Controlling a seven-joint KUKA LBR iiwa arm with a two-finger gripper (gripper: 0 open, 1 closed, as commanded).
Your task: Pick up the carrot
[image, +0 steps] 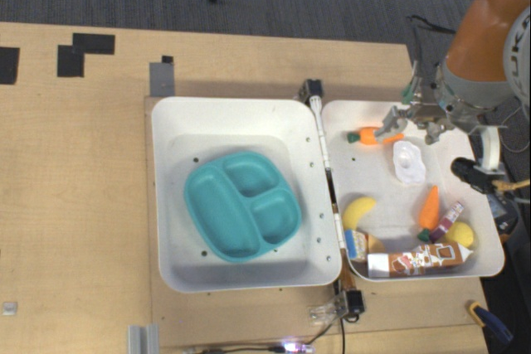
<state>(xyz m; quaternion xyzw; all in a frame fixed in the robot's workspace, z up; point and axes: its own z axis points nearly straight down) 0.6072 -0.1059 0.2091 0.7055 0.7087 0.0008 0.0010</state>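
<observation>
The grey two-finger gripper is hovering with fingers spread apart, gripping nothing, over the right white bin. The small orange carrot is lying just beside its left fingertip.

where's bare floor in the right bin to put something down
Free: the right bin's middle strip, between the white object, the banana and the carrot. Crowded: the near edge, with the brown packet and lemon, and the far edge under the gripper.
</observation>
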